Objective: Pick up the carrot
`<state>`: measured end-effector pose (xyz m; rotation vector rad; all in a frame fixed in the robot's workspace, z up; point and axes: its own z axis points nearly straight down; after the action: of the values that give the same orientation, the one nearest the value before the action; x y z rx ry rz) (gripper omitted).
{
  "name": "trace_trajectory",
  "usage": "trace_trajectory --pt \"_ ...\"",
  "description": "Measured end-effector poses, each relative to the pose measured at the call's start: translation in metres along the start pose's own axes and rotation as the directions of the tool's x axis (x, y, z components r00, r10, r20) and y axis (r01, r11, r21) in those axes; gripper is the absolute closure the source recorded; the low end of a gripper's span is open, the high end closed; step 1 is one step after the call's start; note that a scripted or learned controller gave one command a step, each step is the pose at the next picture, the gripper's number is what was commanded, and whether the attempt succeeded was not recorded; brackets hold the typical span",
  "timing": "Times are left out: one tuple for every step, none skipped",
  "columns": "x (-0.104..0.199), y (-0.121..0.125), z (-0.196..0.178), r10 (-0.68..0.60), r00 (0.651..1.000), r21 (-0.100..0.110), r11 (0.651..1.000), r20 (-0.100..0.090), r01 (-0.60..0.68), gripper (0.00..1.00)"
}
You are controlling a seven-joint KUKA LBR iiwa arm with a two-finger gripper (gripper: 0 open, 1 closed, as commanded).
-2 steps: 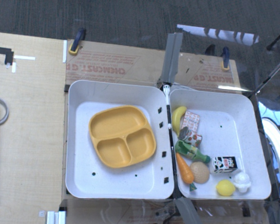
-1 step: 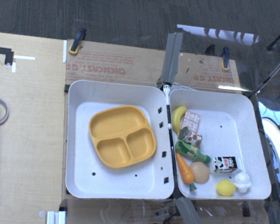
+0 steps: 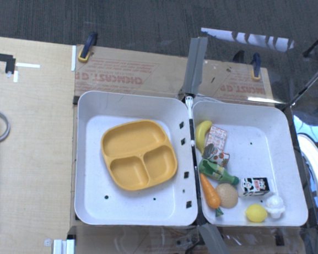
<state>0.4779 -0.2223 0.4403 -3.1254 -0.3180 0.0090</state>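
Camera view looks down on the carrot (image 3: pixel 210 193), which lies flat in the right bin (image 3: pixel 288 162), close to that bin's left wall and near its front edge. Its orange body runs slantwise, and its thin end with a bit of green points toward the front of the bin. A round tan ball-like thing (image 3: pixel 227 196) touches the carrot on its right side, and a green bottle (image 3: pixel 217 171) lies just behind it, so the carrot is squeezed in among its neighbours. That looks like a jumble from things being dropped in, not set down with care. Farther back are a yellow banana (image 3: pixel 202 134) and a small printed box (image 3: pixel 215 138). To the right sit a little black and white carton (image 3: pixel 254 186), a lemon (image 3: pixel 256 213) and a white lump (image 3: pixel 275 205). The left bin (image 3: pixel 86 200) holds a yellow plate with three sections (image 3: pixel 139 154), well apart from the carrot. Both bins rest on the bench (image 3: pixel 29 156), side by side and touching at the middle. I cannot tell if the tool is apart or together. My guess is that the wall and the tan ball will make the carrot hard to grab from the sides.
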Motion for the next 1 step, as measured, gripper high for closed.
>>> trace_trajectory --pt "0.0005 -0.0005 0.0007 -0.001 1.000 0.000 1.000 0.002 0.001 0.00"
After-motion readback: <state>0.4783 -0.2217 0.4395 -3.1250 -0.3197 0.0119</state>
